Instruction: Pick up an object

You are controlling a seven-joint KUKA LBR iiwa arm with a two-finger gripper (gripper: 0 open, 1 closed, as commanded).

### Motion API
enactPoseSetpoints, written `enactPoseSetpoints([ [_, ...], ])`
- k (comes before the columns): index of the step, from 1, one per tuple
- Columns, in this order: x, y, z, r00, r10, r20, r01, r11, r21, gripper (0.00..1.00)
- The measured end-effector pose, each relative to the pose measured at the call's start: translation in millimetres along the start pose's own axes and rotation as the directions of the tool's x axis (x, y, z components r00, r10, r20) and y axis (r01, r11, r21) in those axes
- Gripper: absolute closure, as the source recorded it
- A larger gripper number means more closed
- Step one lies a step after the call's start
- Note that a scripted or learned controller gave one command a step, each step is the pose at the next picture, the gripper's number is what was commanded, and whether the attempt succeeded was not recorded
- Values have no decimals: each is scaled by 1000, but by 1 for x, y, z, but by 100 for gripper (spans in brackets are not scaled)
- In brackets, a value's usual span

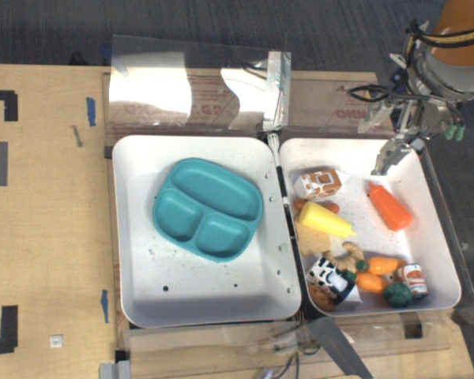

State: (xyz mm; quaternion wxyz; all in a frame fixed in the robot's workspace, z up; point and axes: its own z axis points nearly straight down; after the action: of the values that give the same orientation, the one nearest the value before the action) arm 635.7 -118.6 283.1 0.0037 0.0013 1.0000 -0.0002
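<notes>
**Nothing lifted yet: end effector poised over the right bin**

The orange cone-shaped plastic carrot (390, 205) lies loose at the far right of the right white bin (438, 235), just near-side of the end effector (389, 160). Whether its fingers are apart or together I cannot tell; nothing sits between them, so the pick is still to do. The carrot lies apart from the other toys. The yellow wedge (324, 219) and small toys crowd the bin's left and near side. The left bin holds a teal divided plate (208, 208).
</notes>
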Motion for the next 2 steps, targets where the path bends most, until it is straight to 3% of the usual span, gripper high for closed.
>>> enactPoseSetpoints([
  [1, 45, -14, 166, 1000, 4, -12, -4, 1000, -2, 0],
  [2, 48, -84, 195, 996, 93, 1, -93, 996, 1, 0],
])
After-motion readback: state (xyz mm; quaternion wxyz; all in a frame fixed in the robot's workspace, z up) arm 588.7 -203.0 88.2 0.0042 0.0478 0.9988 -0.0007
